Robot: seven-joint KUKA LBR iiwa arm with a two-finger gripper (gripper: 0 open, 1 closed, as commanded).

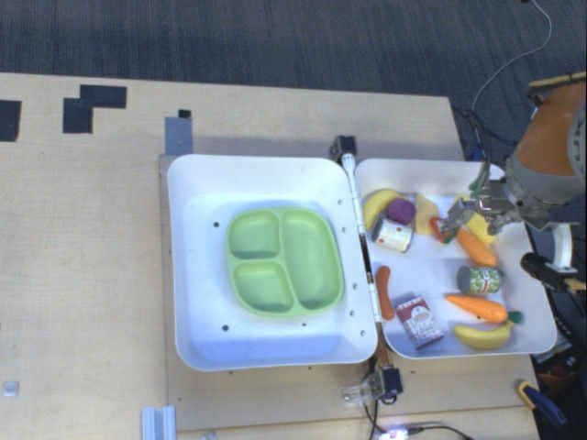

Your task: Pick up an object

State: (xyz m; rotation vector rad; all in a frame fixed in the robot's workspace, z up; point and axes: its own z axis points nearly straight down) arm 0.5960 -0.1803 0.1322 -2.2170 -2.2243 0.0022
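Observation:
The right bin (541, 337) holds several toy foods. At its back lie a yellow banana (376, 205), a purple piece (401, 211), a white box (394, 236) and a pale yellow wedge (426, 211). An orange carrot (476, 247) lies right of them, with a small red piece (444, 231) at its upper left end. My gripper (464, 218) hangs low over that end of the carrot, at the bin's back right. Nearer the front are a green-grey ball (482, 280), a second carrot (477, 308), a second banana (482, 335), a red carton (419, 321) and a red sausage (383, 291).
The left bin (197, 209) holds a green divided plate (284, 260). A ridge (359, 236) runs between the two bins. The grey arm with its orange band (550, 145) comes in over the right bin's back right corner. Cables (477, 126) lie behind that bin.

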